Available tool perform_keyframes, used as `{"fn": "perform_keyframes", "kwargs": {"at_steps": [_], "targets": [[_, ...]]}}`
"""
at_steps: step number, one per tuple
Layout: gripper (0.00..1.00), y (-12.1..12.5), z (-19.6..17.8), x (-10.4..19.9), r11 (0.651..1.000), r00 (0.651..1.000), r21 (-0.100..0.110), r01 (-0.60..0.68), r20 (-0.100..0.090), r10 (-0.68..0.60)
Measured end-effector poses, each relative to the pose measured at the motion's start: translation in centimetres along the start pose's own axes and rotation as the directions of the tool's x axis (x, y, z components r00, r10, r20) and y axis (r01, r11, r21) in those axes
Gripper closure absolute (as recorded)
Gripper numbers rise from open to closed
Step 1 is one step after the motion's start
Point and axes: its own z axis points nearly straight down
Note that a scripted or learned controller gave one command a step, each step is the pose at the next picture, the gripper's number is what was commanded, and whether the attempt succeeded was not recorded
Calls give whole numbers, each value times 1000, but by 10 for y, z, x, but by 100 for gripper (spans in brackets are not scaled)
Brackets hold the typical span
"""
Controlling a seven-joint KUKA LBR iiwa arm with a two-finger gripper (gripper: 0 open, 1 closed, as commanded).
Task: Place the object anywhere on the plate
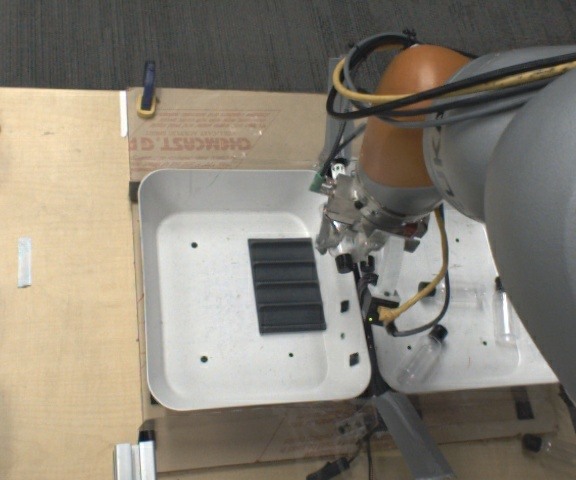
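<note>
A: Where's the obj?
B: Black ribbed block (286, 285) lies flat in left bin (168, 298), middle-right of its floor.
A: Gripper?
B: Gripper (353, 248) hangs over the seam btwn bins, just right of the block, not touching it. Jaw state: can't tell. Clear item (420, 360) lies in right bin (468, 353), near edge.

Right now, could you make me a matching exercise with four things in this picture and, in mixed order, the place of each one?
Things:
1. black plate
2. clear bottle
3. blue clamp
4. orange band

Places:
A. on the arm, above the wrist
B. at the cardboard's top left corner
C. in the left bin
D. in the right bin

Pairs: 1-C, 2-D, 3-B, 4-A
</note>
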Motion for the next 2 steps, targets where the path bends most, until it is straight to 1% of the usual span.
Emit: {"fn": "perform_keyframes", "kwargs": {"at_steps": [1,2], "targets": [[100,-46,6,30,978,978,1,209,0,-209],[100,9,-52,102,936,936,-2,353,1,-353]]}}
